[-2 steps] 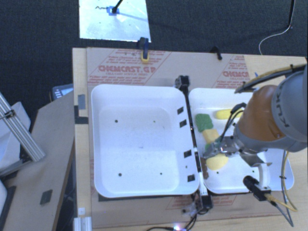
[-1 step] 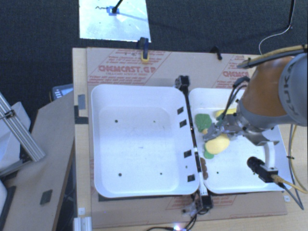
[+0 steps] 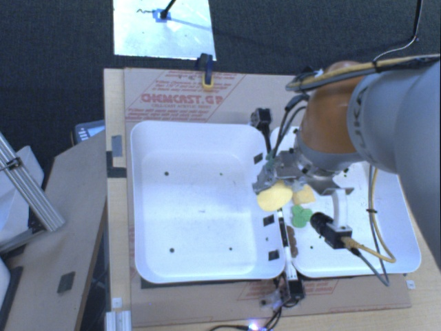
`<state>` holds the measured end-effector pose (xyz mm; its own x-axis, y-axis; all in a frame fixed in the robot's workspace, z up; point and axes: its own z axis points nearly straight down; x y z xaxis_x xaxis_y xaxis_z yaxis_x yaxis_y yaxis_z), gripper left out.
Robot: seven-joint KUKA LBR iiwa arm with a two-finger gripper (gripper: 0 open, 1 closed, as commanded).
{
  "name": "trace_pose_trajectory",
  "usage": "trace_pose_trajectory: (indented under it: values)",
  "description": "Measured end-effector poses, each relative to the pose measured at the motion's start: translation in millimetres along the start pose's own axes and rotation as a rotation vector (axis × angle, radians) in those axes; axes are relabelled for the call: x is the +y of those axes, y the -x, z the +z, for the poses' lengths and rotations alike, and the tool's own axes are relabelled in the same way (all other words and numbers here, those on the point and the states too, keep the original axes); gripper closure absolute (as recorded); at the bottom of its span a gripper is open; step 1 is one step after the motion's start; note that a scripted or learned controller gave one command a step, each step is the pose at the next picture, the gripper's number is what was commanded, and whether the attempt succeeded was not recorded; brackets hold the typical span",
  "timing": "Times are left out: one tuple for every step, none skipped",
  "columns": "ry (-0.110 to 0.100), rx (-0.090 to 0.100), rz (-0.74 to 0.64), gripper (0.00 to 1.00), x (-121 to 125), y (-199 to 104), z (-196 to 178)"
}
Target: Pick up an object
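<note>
My gripper hangs over the seam between the two white bins, reaching in from the right on the grey and orange arm. It is shut on a soft yellow object, which shows just below the fingertips and overlaps the right rim of the left bin. A second, smaller yellow piece lies just to its right in the right bin. A green object rests a little below that. The arm's body hides much of the right bin.
A small brown object lies near the right bin's left wall. A black connector with a yellow cable hangs from the arm over the right bin. A yellow and blue clamp stands at the bench's far edge.
</note>
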<state>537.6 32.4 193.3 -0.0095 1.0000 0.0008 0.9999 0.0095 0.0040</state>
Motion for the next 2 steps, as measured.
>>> trace_pose_trajectory:
  values:
    - [-0.003, 0.000, 0.007, 0.00, -1, 4, 1]
    - [0.001, 0.001, -0.001, 0.00, 10, -77, -27]
